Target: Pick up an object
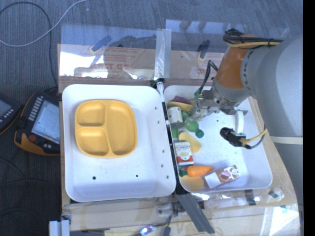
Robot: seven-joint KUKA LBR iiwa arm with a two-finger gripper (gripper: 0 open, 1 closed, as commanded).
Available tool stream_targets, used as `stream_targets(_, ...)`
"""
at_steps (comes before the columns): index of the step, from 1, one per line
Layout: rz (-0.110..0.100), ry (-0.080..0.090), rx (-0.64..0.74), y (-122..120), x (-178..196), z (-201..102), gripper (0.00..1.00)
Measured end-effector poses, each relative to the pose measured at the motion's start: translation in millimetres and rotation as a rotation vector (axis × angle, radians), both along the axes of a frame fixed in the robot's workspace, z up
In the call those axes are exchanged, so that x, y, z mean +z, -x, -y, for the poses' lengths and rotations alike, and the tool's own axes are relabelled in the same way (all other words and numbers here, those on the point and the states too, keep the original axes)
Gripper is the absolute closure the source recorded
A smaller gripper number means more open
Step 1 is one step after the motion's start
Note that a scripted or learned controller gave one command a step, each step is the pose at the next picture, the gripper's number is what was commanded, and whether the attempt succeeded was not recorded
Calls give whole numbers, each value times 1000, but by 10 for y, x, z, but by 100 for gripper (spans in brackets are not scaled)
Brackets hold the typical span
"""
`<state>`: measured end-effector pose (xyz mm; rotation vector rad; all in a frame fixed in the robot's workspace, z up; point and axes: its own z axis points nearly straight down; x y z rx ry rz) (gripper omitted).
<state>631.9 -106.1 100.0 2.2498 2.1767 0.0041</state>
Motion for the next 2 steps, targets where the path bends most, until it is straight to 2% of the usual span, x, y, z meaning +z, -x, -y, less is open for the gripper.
stream_targets(1, -5, -4, 141, 826, -52, -83, 100)
stream_targets(2, -6, -3, 140, 832, -73, -76, 0)
